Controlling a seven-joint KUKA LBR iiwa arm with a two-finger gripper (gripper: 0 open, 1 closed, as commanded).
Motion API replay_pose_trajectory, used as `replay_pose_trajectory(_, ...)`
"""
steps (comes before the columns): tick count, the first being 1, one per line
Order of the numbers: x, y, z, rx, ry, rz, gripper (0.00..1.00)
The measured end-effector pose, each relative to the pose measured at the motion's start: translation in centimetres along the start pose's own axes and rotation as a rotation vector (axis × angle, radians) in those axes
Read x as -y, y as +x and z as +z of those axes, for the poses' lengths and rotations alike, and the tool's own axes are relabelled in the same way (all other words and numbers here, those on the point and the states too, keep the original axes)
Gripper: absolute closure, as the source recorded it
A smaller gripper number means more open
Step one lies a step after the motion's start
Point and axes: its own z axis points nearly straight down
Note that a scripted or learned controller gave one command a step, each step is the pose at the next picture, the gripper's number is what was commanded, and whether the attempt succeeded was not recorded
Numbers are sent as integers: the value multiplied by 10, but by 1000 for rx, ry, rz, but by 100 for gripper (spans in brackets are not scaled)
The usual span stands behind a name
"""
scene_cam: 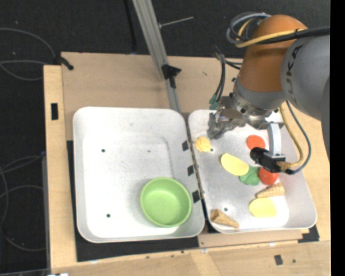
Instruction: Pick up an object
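Gripper poised over a small toy piece at the upper left of the right bin.

The small pale yellow, rounded plastic toy piece (203, 145) lies in the right shallow white bin (299, 211), close to its left wall; it looks light, stiff and smooth, likely to slip or roll, so a grasp across its middle seems best. The two-finger gripper (216, 126) sits just above and right of it, fingers apparently close together with nothing seen between them; contact with the piece cannot be made out. Further right lie a yellow oval toy (234, 165) and a green piece (250, 176); a light green bowl (165, 202) stands in the left white bin (103, 131).
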Motion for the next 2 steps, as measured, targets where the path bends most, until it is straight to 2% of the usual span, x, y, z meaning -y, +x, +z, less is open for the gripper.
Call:
replay_pose_trajectory(1, 27, 45, 4, -1, 0, -1, 100)
replay_pose_trajectory(2, 41, 94, -6, -4, 0, -4, 100)
